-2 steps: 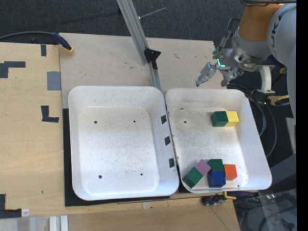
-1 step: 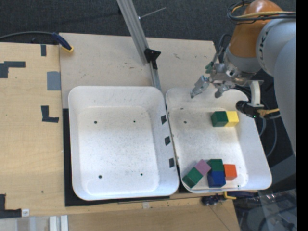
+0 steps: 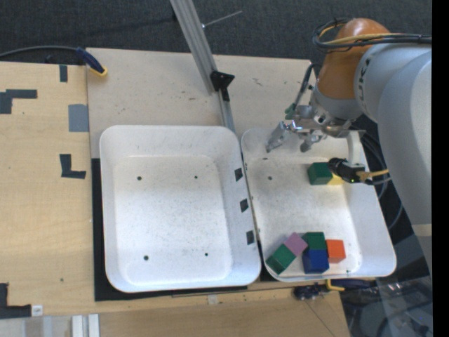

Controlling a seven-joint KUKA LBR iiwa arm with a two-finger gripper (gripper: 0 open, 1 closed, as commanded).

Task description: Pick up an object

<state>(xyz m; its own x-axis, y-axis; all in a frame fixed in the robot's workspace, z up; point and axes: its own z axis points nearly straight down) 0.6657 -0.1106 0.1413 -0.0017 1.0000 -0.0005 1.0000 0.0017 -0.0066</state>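
My gripper (image 3: 290, 143) hangs over the far edge of the right bin (image 3: 372, 220), its two fingers spread open with nothing between them. A green block (image 3: 320, 173) lies in that bin, a little to the right of the gripper and nearer the camera, apart from the fingers. At the bin's near end sits a tight cluster: a green block (image 3: 282, 258), a pink block (image 3: 295, 243), a dark green block (image 3: 313, 240), a blue block (image 3: 316, 260) and an orange block (image 3: 336, 250).
The left bin (image 3: 112, 188) adjoins the right one along its left wall. A slanted metal pole (image 3: 200, 41) with a black clamp (image 3: 222, 81) runs down to the gap between the bins, just left of the gripper.
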